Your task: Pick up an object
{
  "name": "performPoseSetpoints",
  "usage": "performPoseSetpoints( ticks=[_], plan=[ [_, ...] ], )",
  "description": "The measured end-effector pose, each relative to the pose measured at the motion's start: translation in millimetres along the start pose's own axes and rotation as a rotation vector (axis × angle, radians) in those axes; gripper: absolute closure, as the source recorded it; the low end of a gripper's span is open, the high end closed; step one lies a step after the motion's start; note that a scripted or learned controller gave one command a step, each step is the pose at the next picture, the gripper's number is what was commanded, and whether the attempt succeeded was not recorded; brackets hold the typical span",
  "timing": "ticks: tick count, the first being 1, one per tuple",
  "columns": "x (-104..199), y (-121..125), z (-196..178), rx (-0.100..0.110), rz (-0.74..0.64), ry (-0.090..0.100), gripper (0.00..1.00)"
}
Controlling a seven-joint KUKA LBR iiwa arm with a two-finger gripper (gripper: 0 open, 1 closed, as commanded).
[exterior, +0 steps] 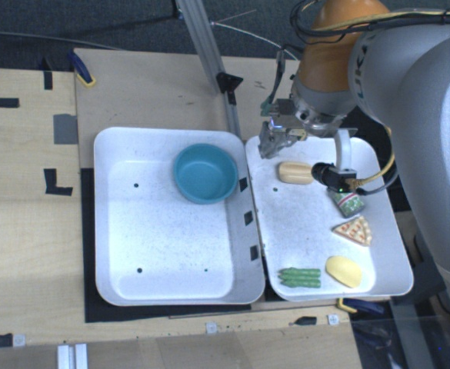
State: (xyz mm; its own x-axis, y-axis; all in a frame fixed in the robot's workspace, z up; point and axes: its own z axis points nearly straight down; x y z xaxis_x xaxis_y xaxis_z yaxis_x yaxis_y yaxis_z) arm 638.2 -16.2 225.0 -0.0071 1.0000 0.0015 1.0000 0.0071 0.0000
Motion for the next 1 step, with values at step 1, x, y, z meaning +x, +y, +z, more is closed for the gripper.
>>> performPoseSetpoints(
  ticks=[1],
  plan=[
    [52.7,-2.1,-5.3,0.001,0.0,0.0,1.0]
  ],
)
